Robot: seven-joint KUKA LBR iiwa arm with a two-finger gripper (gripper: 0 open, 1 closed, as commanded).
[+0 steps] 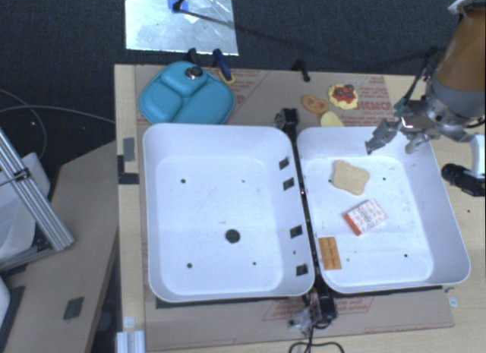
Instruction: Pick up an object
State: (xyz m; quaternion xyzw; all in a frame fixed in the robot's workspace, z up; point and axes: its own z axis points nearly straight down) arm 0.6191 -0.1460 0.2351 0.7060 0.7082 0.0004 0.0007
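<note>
From my feed, the bench (pixel 250 89) carries the two white bins edge to edge. The left bin (pixel 220 211) fills the view from about nine o'clock to centre; its floor is bare but for a small dark disc (pixel 232 236) lying low on the floor, so I have wide open room there. The right bin (pixel 380 211) sits toward three o'clock and shares a long rim with its neighbour, lined with small black tabs (pixel 291 207).

The arm (pixel 463 63) comes in at two o'clock, its gripper (pixel 400 137) hanging over the right bin's far rim. I see its two fingers spread apart with nothing between them, one finger (pixel 378 140) over the bin's upper floor, the other nearer the rim.

Behind the left bin, at eleven o'clock, a blue lidded dish (pixel 187 95) rests on the bench. In the right bin a tan bread-shaped piece (pixel 350 177) lies just below and left of the gripper, apart from it, with clear floor all round. At five o'clock from it lies a small red-and-white box (pixel 365 216), tilted, near but not touching. An orange wafer-like block (pixel 329 253) lies low by the shared rim. Three small food toys (pixel 331 105) sit on the bench beyond the right bin's far edge.
</note>
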